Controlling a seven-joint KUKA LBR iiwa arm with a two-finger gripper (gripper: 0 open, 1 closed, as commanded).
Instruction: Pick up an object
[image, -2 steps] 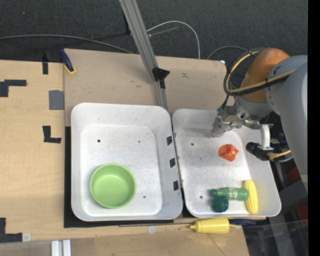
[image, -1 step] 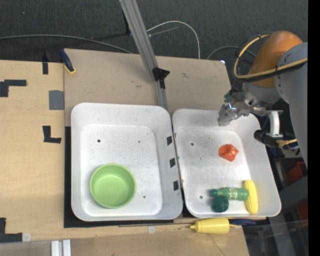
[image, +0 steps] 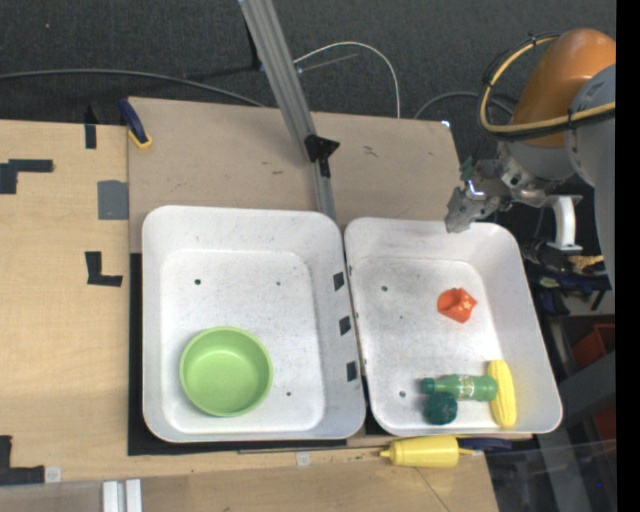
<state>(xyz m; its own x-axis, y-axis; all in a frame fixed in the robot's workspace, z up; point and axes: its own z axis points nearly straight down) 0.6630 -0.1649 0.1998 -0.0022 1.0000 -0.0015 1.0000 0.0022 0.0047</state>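
Claw (image: 462, 213) poised over the upper rim of the right bin (image: 520, 262), at about one o'clock of that bin; spread or pressed together, cannot tell. Carried by a grey arm (image: 560, 90) with an orange band, reaching in from three o'clock. Below the claw, toward six o'clock, a small red object (image: 456, 305) on the bin floor, apart from the claw. Farther down, at five o'clock, a green bottle (image: 455, 391) touching a yellow piece (image: 502, 391). In the left bin (image: 160, 250), a green bowl (image: 226, 371) at seven o'clock.
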